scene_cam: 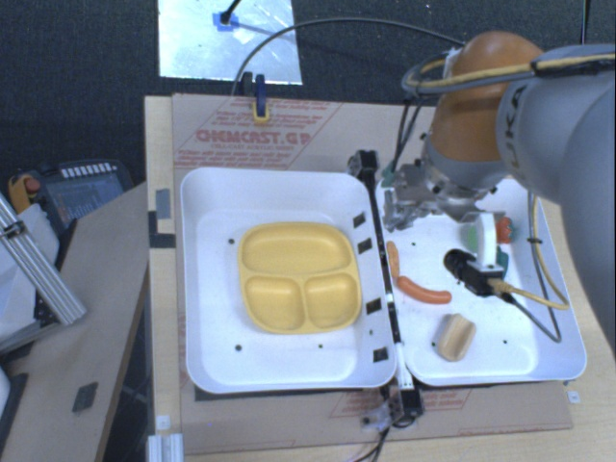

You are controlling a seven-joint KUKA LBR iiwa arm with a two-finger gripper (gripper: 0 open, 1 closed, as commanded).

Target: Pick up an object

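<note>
- Candidate target: orange sausage [423, 290], lying flat on the floor of the right bin [525, 349], a little toward the near rim from the gripper [402, 206] and slightly to its arm side; nothing touches it
- Small orange stick [392, 255] lies just on the near side of the gripper, close against the wall between the bins; judged the harder pick, as the wall leaves little room on one side
- Tan bread roll [454, 337] sits farther out toward the near rim, beyond the sausage and well apart from the gripper; bulkier, also free on all sides
- Green-and-white item [491, 231] is beside the gripper on the arm side, partly hidden; its kind cannot be told
- Gripper is over the far corner of the right bin by the dividing wall; whether it is wide or narrow cannot be told from this angle, and nothing is seen held
- Judgement: shift toward the near rim until centred over the sausage, turn the wrist to close across its short width, descend straight to the floor, close at its middle so it lifts level
- Risk: round and smooth, it may roll out of an off-centre grasp
- Left bin [214, 258], across the wall from the gripper, holds a yellow divided tray [294, 275]; not needed
</note>
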